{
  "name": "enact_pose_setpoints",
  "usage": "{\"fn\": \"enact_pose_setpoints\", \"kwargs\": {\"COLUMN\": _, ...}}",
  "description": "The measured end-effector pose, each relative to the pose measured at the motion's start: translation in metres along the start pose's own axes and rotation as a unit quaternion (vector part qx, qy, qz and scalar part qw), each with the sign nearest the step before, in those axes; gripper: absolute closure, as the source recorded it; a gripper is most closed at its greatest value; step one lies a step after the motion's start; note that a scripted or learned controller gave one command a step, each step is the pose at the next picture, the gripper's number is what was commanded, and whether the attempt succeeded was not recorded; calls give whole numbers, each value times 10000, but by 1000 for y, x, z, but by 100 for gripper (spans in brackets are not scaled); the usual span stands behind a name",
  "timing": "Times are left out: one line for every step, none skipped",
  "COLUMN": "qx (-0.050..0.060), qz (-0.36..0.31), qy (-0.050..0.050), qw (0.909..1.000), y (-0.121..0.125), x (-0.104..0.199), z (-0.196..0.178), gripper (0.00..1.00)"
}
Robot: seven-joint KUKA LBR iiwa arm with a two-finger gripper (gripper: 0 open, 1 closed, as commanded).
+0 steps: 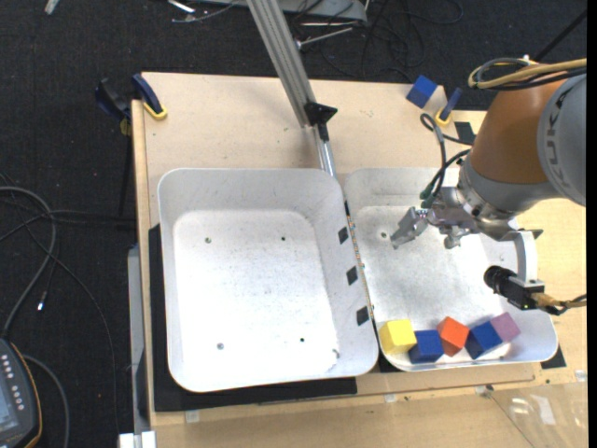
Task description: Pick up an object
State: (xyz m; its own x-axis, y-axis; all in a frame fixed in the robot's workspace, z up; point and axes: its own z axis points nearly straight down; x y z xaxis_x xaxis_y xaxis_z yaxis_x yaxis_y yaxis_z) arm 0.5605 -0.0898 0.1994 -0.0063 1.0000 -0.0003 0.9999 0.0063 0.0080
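Several small blocks lie along the front edge of the right bin point(410, 278): a yellow block point(398, 334), a blue block point(426, 345), an orange block point(454, 333), a second blue block point(484, 339) and a purple block point(505, 325). My gripper point(429, 235) hangs over the back half of that bin, well behind the blocks. Its two fingers stand spread apart, open, with nothing between them. The grey and orange arm comes in from the right above it.
The left bin point(187, 203) sits beside the right one, their rims meeting at the middle. A slanted metal pole point(284, 54) ends at the back of that seam. Another blue block point(423, 90) rests on the bench's back right corner.
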Motion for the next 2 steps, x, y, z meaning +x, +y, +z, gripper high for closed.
{"fn": "enact_pose_setpoints", "kwargs": {"qx": 52, "qz": 56, "qy": -5, "qw": 10000, "y": -45, "x": -33, "z": 4, "gripper": 0}}
{"fn": "enact_pose_setpoints", "kwargs": {"qx": 21, "qz": 61, "qy": -21, "qw": 10000, "y": -62, "x": -83, "z": -23, "gripper": 0}}
